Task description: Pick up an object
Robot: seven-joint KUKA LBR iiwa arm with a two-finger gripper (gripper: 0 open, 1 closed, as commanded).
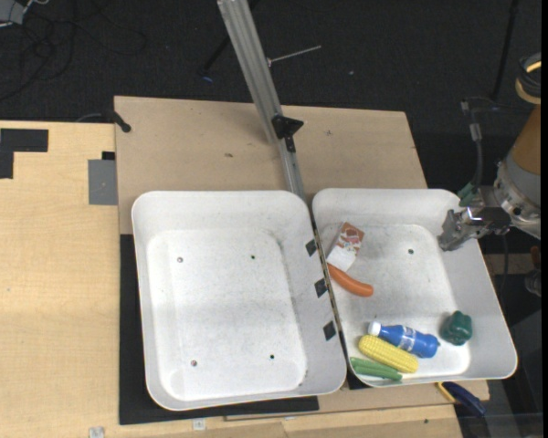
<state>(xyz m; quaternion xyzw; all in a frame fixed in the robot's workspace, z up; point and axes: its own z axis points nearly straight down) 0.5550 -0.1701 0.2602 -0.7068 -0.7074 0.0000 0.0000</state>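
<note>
Two shallow white bins are seen side by side on a brown board. The left bin (164, 217) holds nothing that can be made out. The right bin (397, 203) holds several small things, all gathered toward its left and near sides.

Against the dividing edge, in the upper left part of the right bin, a small red and white packet (346, 244) is seen lying tilted. Just below it an orange carrot (351, 284) lies at a slant, close to the packet. Toward the near edge, a blue bottle (405, 338) with a white cap lies on its side. A yellow corn cob (388, 354) lies just beside it, on the near side, and the two appear to touch. A green pea pod (376, 370) is tucked against the near rim, just below the corn. A dark green rounded thing (457, 328) sits apart at the right side of the bin, near the right rim.

The gripper (455, 229) is seen at the upper right rim of the right bin, reached in from the right, well apart from all of the things. Nothing is seen between its fingers; whether it is spread or closed cannot be told at this size.

A grey metal rail (256, 71) runs slantwise from the top of the view down to the gap between the bins.
</note>
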